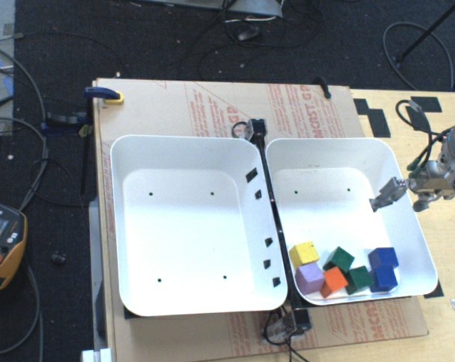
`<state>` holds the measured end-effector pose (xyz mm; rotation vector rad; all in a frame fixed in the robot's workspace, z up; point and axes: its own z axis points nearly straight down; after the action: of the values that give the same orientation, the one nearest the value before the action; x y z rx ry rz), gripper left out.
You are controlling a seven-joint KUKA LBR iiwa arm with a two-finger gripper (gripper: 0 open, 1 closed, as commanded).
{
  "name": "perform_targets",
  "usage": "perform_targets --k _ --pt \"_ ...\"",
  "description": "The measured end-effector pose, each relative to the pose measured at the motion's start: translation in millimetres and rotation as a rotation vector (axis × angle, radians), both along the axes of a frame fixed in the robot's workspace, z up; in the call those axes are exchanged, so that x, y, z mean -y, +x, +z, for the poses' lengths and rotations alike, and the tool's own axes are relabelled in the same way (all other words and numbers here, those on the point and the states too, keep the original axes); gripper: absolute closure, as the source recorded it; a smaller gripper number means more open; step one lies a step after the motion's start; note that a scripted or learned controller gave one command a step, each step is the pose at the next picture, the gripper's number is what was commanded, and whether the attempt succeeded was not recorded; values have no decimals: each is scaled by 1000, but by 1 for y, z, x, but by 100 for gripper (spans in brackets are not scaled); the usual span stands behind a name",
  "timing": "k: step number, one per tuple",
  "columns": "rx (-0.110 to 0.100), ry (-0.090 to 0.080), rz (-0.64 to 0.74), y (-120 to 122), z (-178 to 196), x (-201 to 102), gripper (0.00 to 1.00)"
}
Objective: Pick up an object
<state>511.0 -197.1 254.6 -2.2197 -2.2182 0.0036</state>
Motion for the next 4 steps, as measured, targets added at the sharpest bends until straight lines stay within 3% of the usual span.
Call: perform_targets --k 1,4 --pt "4 -1 1 1 2 0 0" --pt "0 1 1 6 -162 0 0"
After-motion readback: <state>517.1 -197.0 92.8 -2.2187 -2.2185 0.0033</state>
